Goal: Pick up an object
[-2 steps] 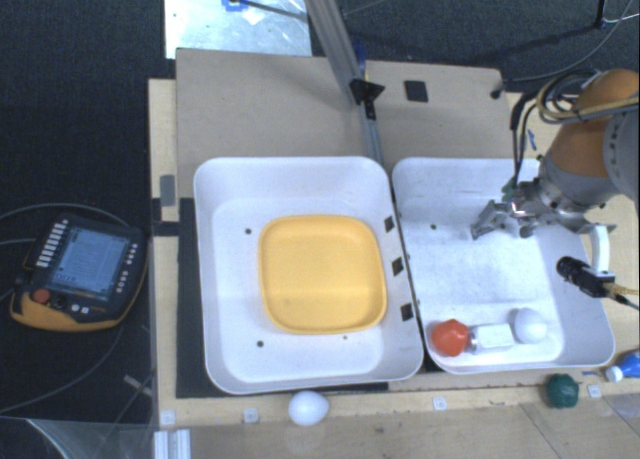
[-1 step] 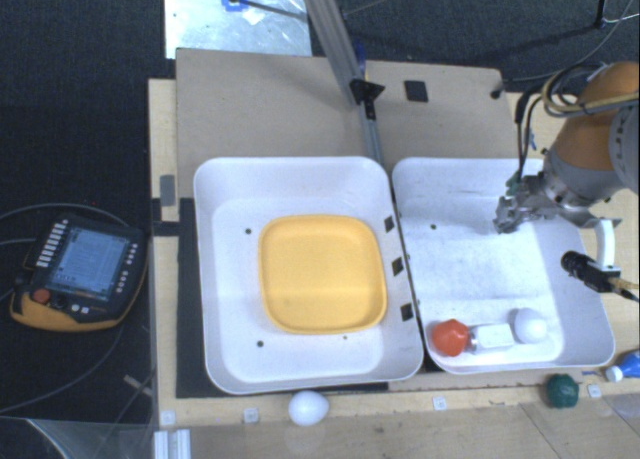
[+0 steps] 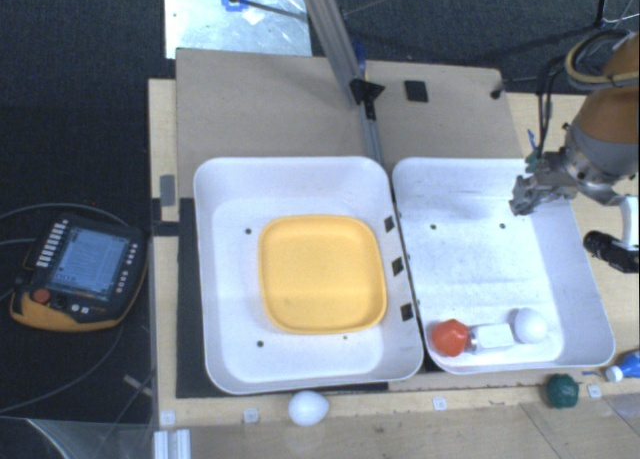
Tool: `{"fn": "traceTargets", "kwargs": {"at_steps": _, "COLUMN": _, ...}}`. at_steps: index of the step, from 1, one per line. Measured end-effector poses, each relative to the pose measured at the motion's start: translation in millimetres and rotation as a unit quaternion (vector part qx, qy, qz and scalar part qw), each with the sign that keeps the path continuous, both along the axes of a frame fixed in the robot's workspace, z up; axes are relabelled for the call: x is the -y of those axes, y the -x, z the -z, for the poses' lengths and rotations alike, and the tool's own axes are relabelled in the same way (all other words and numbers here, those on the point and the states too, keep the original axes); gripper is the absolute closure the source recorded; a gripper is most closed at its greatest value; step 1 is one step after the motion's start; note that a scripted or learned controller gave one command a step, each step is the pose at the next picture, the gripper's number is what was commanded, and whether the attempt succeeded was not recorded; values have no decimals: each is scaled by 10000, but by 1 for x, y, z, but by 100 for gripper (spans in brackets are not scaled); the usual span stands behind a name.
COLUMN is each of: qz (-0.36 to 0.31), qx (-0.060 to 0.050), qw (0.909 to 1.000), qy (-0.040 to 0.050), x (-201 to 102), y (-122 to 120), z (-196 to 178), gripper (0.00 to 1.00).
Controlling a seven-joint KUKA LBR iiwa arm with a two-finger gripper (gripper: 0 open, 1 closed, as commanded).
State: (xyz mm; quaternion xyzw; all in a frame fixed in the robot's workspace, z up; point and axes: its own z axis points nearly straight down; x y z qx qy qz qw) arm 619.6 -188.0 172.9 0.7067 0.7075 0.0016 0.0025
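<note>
— Orange and white make up the likeliest pickings: an orange ball, a small white block and a white ball sit in a row along the near edge of the right bin, the orange one at its near-left corner, the block touching it or very nearly.

— Why bunched there?

— My guess is that the bin floor slopes toward that edge, so round things settle against the wall (which makes a clean pinch awkward, with a wall on one side and a neighbour on the other).

— And the gripper?

— It hangs over the far-right part of that same bin, well apart from the row. I see nothing between its fingers; whether they're spread or pressed together I cannot tell, they're too small and dark.

— So the task is barely started?

— I'd judge so: it must cross to the near edge and come down.

— What else is about?

— A yellow plate lies mid-floor in the left bin. A white egg and a green ball rest on the bench past the bins' near edges.
</note>
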Motion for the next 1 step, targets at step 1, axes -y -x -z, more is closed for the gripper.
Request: {"fn": "traceTargets", "kwargs": {"at_steps": 1, "qz": 0, "qx": -2, "qw": 10000, "qy": 0, "x": 0, "y": -1, "z": -53, "gripper": 100}}
